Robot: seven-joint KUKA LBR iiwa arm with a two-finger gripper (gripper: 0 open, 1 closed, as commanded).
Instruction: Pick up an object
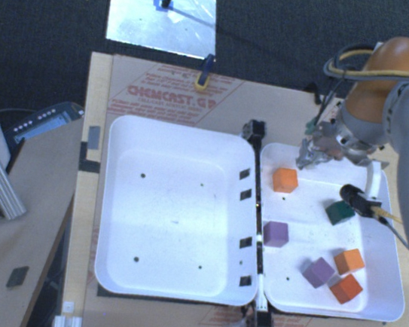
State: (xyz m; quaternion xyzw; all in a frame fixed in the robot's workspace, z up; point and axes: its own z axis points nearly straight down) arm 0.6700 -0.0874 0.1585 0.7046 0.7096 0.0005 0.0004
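Claw (310,158) poised above right bin (391,290); finger state impossible to tell; orange cube (286,180) just below-left, nearest target; nothing gripped.

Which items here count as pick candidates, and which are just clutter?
Job:
gripper
orange cube
green block
purple cube
second purple cube
two orange blocks
right bin

Lying about:
left bin
foil sheet
yellow clip
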